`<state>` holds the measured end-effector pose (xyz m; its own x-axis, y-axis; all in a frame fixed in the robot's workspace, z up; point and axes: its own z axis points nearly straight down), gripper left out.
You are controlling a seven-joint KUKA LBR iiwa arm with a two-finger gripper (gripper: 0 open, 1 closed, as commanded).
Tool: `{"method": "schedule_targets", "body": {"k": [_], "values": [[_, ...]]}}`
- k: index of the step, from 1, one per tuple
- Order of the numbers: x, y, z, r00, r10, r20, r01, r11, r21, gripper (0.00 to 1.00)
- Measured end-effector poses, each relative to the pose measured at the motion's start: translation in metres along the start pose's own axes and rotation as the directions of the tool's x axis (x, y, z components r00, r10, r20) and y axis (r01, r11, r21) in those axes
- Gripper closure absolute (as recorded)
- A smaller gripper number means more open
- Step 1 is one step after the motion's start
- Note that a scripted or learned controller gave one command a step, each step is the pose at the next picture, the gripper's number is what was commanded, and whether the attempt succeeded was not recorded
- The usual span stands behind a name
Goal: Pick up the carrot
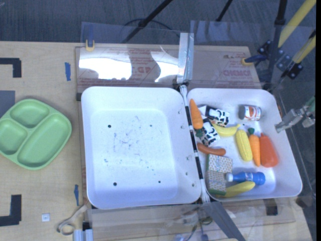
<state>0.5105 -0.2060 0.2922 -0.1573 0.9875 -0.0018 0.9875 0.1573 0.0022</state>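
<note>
**Approach stage: carrot not yet grasped**

The counter [40, 74] carries two white bins side by side. The left bin [133, 144] has only scuff marks and a few dark dots on its floor. The right bin [286, 179] holds a crowd of toy food. At about nine o'clock from the bins a green divided plate [34, 133] sits on the counter.

In the right bin, a carrot [195, 114] lies against the dividing wall at about ten o'clock of that bin, green top pointing toward six. A second carrot [255, 149] lies at about three o'clock, between a corn cob [243, 143] and a red-orange piece [268, 152], touching both. A blue bottle [246, 177] and a banana [239, 187] lie near six o'clock, a can [250, 112] near one.

The gripper [291, 122] sits at the bin's three o'clock rim, holding nothing; whether its fingers are spread or closed I cannot tell.

The step in hand looks like the approach. Next it likely needs to centre over one carrot and descend with fingers across its width; the nearer one is tightly flanked.
</note>
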Motion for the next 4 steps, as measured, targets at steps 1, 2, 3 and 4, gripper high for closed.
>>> {"method": "schedule_targets", "body": {"k": [1, 2, 3, 4], "values": [[-0.021, 0.019, -0.092, 0.968, -0.251, 0.003, 0.251, 0.968, -0.003, 0.00], [-0.023, 0.043, -0.144, 0.921, -0.389, 0.004, 0.389, 0.921, -0.003, 0.00], [-0.014, -0.028, -0.144, 0.883, -0.469, 0.000, 0.469, 0.883, 0.000, 0.00], [-0.012, -0.032, -0.144, 0.861, -0.509, -0.001, 0.509, 0.861, 0.000, 0.00]]}}
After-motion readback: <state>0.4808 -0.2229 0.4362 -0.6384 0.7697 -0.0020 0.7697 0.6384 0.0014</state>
